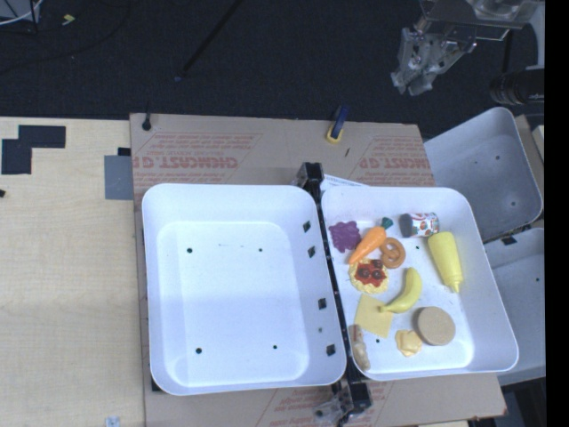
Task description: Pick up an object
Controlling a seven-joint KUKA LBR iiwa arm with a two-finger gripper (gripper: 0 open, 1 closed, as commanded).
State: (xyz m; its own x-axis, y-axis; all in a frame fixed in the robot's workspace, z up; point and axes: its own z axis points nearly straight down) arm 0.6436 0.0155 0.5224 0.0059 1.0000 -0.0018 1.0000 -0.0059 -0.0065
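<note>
1. The right bin [484,265] serves as landmark; the left bin [169,238] lies just beside it, their inner walls meeting.
2. Inside the right bin lie a purple grape cluster [345,235], a carrot [368,243], a pretzel [392,253], a small can [420,225] and a yellow bottle [446,259].
3. Nearer its front wall sit a small pizza [369,276], a banana [405,293], a cheese wedge [374,316] and a round tan disc [436,326].
4. The gripper [416,76] hangs well beyond the right bin's far wall, over dark floor.
</note>
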